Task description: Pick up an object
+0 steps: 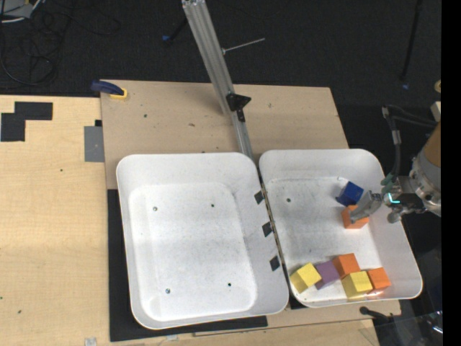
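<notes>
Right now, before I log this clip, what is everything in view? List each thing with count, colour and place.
left bin: 1, white, left half of the bench
right bin: 1, white, right of the left bin
blue block: 1, blue, right bin, upper right part
orange block: 1, orange, just below the blue block, by the pincer
block cluster: 5 (2 yellow, 1 purple, 2 orange), right bin, near edge
metal rail: 1, grey, slanting from the top down to the bins
blue clamp: 1, blue and yellow, bench's far left corner
pincer: 1, grey, over the right bin's right side, next to the orange block
</notes>
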### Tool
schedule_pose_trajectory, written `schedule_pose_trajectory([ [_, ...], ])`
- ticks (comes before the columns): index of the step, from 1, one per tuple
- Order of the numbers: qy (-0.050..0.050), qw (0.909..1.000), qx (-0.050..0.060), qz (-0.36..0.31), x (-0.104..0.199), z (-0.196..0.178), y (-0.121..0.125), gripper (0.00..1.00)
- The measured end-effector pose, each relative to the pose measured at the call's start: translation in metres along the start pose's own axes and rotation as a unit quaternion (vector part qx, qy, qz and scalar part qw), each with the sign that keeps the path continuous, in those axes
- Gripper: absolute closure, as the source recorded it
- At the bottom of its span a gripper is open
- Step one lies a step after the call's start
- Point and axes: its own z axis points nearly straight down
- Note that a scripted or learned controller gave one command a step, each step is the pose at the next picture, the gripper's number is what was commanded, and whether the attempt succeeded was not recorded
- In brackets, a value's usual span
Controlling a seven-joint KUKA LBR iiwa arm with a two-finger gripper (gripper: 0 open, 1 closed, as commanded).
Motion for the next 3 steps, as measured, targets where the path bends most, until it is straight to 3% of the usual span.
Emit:
schedule_pose_trajectory([
  [1,-0.001,1.0000,-0.002,0.001,-0.001,-0.002,0.000,0.00],
  [3,0.000,1.0000,0.001,0.001,-0.011,0.099,-0.010,0.00],
])
